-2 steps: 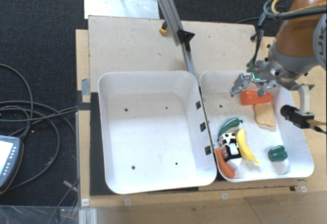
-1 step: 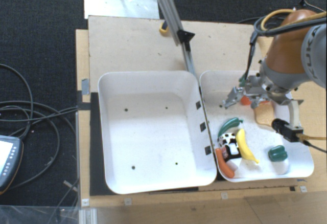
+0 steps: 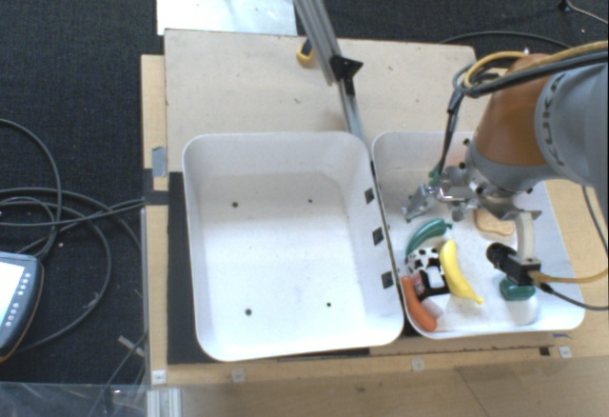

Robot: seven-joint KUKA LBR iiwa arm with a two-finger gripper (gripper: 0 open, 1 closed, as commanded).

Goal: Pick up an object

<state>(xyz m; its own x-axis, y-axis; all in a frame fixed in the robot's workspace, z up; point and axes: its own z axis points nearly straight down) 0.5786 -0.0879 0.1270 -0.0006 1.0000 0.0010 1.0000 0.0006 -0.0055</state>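
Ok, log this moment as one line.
arm: over right bin | gripper: low, nothing seen held | bin contents: banana, green item, carrot

Robot lab, bench (image 3: 238,82), floor cables (image 3: 67,215)

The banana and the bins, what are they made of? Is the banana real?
The banana looks like a plastic toy: evenly bright yellow, smooth, a little shiny. I can't be sure it isn't real. The bins look like hard white plastic, smooth and matte, with rounded corners and thin rims.
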